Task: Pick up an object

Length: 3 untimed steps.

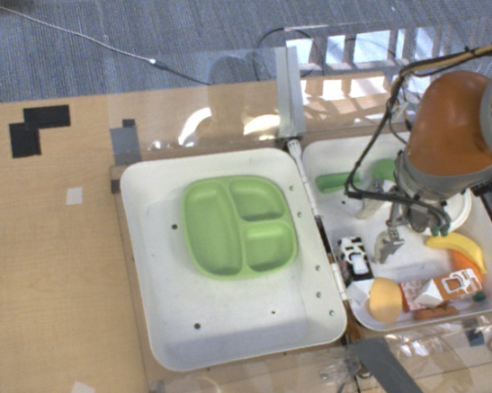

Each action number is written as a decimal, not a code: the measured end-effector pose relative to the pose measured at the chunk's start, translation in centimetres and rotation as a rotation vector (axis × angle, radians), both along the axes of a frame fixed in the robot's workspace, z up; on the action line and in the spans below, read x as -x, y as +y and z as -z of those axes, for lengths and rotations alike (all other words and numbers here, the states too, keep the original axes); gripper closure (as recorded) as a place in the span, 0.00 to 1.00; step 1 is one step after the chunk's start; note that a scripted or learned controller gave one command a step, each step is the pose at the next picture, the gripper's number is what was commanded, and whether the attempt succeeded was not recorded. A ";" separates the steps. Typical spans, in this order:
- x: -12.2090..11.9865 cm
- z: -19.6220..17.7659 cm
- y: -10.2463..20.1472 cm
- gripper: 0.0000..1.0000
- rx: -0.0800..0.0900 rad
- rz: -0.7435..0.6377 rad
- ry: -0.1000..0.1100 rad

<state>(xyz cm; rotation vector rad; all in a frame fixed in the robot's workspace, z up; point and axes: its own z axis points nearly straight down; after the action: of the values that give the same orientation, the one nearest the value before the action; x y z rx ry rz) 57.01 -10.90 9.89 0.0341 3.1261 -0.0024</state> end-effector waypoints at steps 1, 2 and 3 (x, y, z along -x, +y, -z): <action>1.1 0.7 1.4 0.00 0.000 0.136 -0.005; -2.0 0.9 -1.5 0.00 -0.001 0.102 -0.004; 1.4 0.7 2.0 0.00 0.005 0.093 -0.008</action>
<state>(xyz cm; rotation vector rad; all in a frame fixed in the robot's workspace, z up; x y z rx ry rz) 55.59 -8.89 9.16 0.1786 3.1134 -0.0112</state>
